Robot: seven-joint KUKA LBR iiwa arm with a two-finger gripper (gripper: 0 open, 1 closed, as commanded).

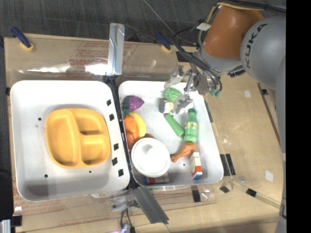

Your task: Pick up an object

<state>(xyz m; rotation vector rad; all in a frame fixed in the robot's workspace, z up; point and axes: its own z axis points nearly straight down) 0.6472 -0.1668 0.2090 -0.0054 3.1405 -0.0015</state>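
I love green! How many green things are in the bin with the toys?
3: a green bottle near the right wall, a green tube-shaped piece left of it, and a green toy under the claw. More may hide underneath.

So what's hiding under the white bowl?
The white bowl sits upside down in the right bin. A dark, reddish thing pokes out at its lower rim, and the orange toy touches its top left. Anything else beneath is covered.

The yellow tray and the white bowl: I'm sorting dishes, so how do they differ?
The yellow tray is squarish with compartments; the white bowl is round and undivided. The tray is larger than the bowl. The tray lies alone in the left bin; the bowl sits crowded among toys in the right bin. Both rest flat.
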